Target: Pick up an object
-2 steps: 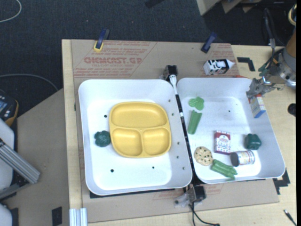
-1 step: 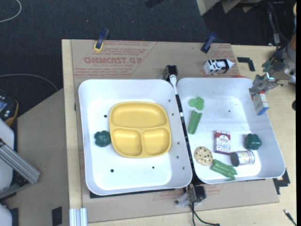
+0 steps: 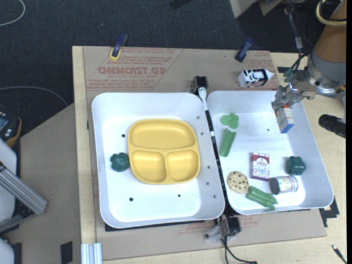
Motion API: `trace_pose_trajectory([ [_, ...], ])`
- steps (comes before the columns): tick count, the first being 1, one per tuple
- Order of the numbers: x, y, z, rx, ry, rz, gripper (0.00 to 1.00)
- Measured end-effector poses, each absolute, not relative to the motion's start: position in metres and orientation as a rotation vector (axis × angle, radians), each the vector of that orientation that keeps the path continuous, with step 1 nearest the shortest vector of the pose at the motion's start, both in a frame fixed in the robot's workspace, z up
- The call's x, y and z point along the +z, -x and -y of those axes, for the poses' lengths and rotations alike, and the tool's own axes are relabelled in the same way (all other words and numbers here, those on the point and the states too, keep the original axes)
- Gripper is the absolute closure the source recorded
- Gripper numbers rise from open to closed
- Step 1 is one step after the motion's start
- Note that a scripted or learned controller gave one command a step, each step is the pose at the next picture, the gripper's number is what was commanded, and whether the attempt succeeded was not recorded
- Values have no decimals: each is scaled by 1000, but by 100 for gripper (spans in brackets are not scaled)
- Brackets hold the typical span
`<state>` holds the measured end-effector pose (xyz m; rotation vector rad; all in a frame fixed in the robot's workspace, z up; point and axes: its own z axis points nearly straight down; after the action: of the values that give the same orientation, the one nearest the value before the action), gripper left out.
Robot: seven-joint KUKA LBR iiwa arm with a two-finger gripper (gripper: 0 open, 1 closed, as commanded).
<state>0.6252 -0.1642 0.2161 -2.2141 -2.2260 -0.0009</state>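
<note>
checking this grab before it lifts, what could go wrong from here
1. The gripper has a small blue and white object at its tips, right by the right bin's far rim; a shallow hold could let it slip.
2. If it drops, it may land on the red box or green ball below.

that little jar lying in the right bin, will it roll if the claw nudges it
Probably. The jar lies on its side and looks round, so a sideways push would likely roll it. The green pod beside its dark cap end may block one way. It looks small and rigid, so likely light and prone to slipping from a pinch.
</note>
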Motion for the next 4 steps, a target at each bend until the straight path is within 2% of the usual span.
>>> trace_pose_trajectory([
  [1,222,-641,121,-3,2218,2229,100],
  [2,217,-639,71,1,2216,2224,100],
  [3,215,-648,37,-1,2220,2225,100],
  [4,215,-650,37,-2,2222,2224,100],
])
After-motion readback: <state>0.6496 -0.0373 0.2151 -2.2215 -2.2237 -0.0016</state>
